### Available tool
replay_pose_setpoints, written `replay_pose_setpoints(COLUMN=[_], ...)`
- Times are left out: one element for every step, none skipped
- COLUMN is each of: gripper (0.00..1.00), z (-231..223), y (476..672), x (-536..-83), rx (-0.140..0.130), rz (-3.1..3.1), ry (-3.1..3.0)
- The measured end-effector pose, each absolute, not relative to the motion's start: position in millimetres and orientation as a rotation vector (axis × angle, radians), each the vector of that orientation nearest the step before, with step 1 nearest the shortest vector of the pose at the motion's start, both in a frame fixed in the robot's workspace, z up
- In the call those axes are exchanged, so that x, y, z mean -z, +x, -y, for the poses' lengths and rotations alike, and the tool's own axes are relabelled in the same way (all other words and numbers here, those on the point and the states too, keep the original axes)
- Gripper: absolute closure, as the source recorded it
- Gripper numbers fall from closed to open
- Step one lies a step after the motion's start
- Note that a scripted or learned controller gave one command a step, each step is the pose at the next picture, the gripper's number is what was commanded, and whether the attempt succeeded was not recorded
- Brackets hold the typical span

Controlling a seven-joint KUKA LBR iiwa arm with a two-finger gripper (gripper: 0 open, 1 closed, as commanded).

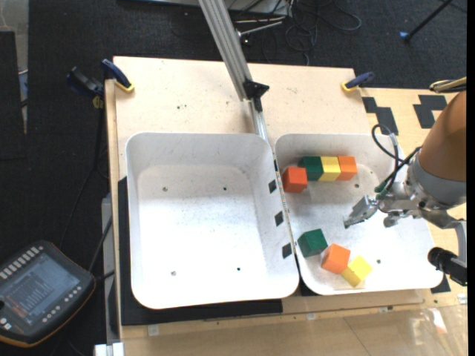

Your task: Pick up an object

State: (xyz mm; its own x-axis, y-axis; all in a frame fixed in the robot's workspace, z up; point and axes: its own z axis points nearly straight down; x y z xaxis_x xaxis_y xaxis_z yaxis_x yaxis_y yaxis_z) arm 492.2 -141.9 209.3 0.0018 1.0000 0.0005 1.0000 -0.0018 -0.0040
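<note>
Seven blocks face you in the right bin (415,277); four line up crosswise (320,171), gripper (358,215) grip unreadable.

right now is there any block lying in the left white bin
No: the left white bin holds no blocks; the coloured cube blocks, such as the green cube block and the orange cube block, all lie in the right white bin.

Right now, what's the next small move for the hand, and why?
Probably shift the hand toward the near end of the right bin and lower it. It hovers mid-bin, with the green block, orange block and yellow block lying nearer the front.
</note>
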Motion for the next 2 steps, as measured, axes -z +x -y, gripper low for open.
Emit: replay_pose_setpoints(gripper=[0.00, 0.00], z=[146, 146], y=[494.8, 494.6], x=[-147, -94], rx=[-0.006, -0.002], rz=[2.216, 2.220], ry=[-2.219, -2.222])
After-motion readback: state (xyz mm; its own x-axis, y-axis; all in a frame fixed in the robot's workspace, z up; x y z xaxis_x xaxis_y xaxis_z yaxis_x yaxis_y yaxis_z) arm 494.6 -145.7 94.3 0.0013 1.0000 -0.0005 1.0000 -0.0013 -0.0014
